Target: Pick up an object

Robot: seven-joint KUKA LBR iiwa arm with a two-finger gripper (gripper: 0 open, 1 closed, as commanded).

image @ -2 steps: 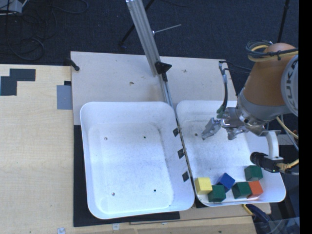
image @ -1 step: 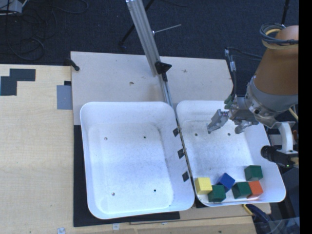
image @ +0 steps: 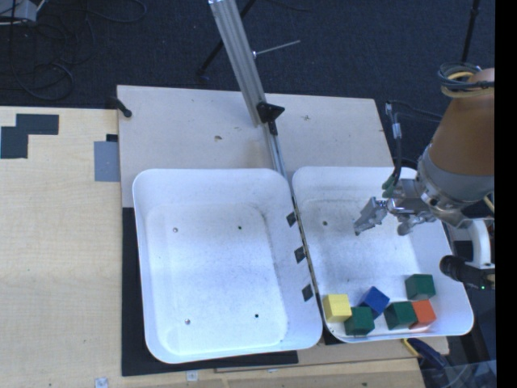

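Note:
Several small blocks lie in the near end of the right bin (image: 339, 192): a yellow cube (image: 338, 306), a blue cube (image: 375, 299), a green block (image: 359, 321), another green block (image: 399, 314), an orange block (image: 423, 314) and a dark green cube (image: 420, 286). My gripper (image: 385, 220) hangs over the middle of the right bin, well behind the blocks. It is open, its fingers spread, and nothing sits between them.
The left bin (image: 210, 257) sits beside the right one, with small black clips along their shared edge. An aluminium post (image: 242, 63) rises from the bench behind the bins. The grey and orange arm (image: 460, 152) reaches in from the right.

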